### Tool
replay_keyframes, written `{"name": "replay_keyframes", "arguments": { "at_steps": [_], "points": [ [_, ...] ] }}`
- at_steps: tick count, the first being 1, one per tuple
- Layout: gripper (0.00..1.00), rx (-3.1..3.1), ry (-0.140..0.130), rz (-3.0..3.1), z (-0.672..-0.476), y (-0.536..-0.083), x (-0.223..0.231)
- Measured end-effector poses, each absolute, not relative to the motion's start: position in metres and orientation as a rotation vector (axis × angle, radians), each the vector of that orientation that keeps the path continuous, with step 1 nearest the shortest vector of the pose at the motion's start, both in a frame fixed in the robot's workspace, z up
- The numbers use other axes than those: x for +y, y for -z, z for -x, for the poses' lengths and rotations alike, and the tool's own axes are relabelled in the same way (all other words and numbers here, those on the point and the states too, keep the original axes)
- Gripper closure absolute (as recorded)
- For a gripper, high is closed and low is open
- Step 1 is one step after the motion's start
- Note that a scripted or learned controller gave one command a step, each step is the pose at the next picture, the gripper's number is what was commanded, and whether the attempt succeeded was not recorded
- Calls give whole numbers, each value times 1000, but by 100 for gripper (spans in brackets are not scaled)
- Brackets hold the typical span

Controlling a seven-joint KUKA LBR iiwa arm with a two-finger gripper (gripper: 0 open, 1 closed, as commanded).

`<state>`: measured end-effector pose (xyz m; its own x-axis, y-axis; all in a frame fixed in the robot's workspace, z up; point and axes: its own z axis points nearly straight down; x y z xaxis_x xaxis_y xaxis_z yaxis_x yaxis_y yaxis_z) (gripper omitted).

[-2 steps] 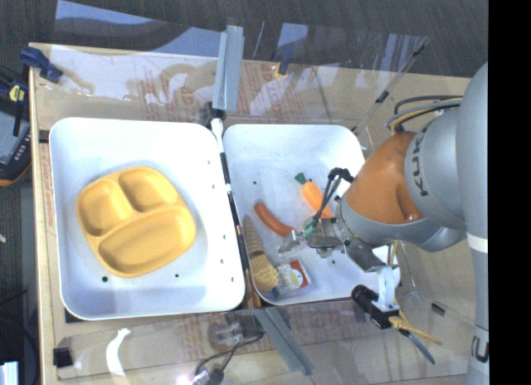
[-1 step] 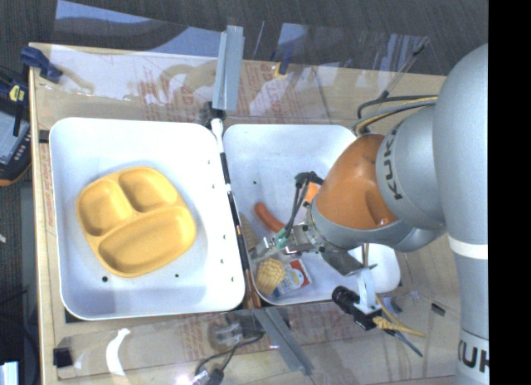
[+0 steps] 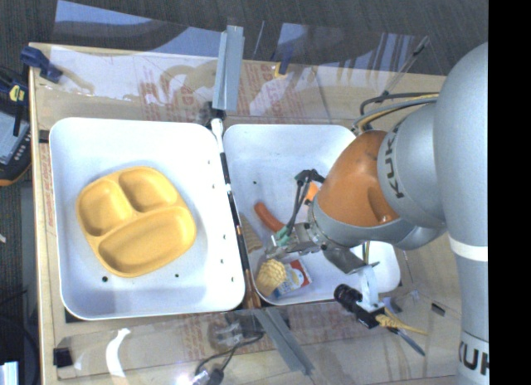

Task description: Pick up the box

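The box lay at the near edge of the right bin, close to its left wall, so little free room stayed around it. A yellow corn cob touched its left side and an orange carrot lay behind, while the gripper (its state I could not tell) hung just above; the box's long axis was hidden under the arm

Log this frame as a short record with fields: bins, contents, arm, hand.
left bin: shallow white bin holding a yellow three-compartment plastic plate
right bin: shallow white bin with an orange carrot-like toy, a yellow corn-like toy and a small red and white box by its front edge
arm: grey arm with orange band reaching over the right bin
hand: low above the corn-like toy and box
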<state>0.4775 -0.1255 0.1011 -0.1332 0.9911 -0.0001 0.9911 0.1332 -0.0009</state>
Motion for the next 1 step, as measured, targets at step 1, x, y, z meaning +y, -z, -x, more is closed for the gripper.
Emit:
{"name": "replay_keyframes", "arguments": {
  "at_steps": [1],
  "points": [
    [0,-2365,-1,2068,-478,-101,-125]
  ]
}}
